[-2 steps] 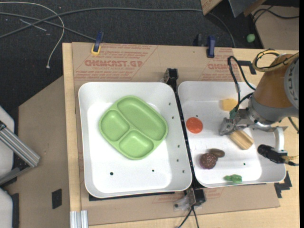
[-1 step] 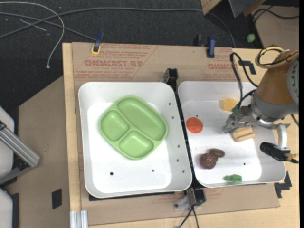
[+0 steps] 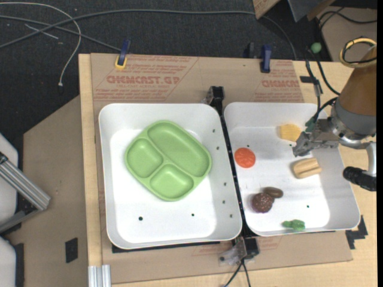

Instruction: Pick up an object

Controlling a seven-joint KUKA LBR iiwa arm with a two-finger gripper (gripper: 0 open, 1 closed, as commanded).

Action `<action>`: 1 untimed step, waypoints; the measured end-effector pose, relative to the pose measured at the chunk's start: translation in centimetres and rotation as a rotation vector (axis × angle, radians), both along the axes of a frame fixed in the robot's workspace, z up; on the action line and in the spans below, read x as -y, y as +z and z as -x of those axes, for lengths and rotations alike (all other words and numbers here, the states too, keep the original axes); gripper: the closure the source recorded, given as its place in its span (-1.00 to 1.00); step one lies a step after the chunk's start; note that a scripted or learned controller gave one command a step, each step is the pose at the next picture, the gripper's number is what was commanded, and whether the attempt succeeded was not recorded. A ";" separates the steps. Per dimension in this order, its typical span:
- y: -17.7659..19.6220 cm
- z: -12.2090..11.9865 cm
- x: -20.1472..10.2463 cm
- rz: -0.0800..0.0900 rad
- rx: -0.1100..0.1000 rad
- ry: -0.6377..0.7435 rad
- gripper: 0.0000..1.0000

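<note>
Left bin (image 3: 119, 208) holds a green divided plate (image 3: 168, 160), tilted diagonal. Right bin (image 3: 341, 220) has the loose items: orange-red round piece (image 3: 244, 157) near the divider, brown lump (image 3: 265, 200) lower down, small green bit (image 3: 294, 224) at the front rim, yellow chunk (image 3: 289, 131) toward the back, tan log-shaped piece (image 3: 306, 168) mid-right. Gripper (image 3: 304, 147) hangs over the right bin between the yellow chunk (just left of it) and the tan piece just below; whether it touches either, or how its tips stand, can't be made out.
</note>
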State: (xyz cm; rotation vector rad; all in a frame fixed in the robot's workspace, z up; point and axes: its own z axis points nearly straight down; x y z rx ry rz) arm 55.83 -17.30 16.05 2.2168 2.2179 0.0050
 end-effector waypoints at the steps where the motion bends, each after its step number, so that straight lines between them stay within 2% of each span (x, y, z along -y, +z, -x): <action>1: 4.8 0.4 0.8 0.000 -0.001 -0.001 1.00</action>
